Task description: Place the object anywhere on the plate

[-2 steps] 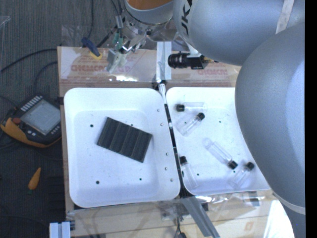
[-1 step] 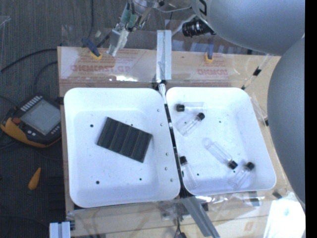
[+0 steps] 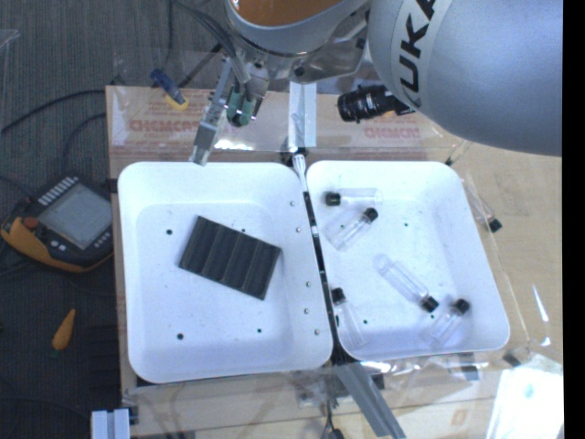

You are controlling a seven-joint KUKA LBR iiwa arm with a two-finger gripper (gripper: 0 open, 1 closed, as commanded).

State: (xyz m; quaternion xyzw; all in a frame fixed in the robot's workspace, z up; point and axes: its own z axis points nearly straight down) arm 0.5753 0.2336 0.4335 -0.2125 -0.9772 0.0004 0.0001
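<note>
Closest to me, the right bin (image 3: 475, 245) holds several clear vials with black caps (image 3: 407, 284) scattered about. In the left bin (image 3: 137, 245) a dark ribbed plate (image 3: 229, 257) lies flat, tilted. Farther back, the gripper (image 3: 203, 144) hangs over the left bin's far rim; whether it's parted or closed, I cannot tell.

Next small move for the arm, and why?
Probably swing the gripper across to the right bin and down over a clear vial. It hangs at the left bin's back rim, nothing between its fingers; the vials lie right, the dark plate left.
</note>
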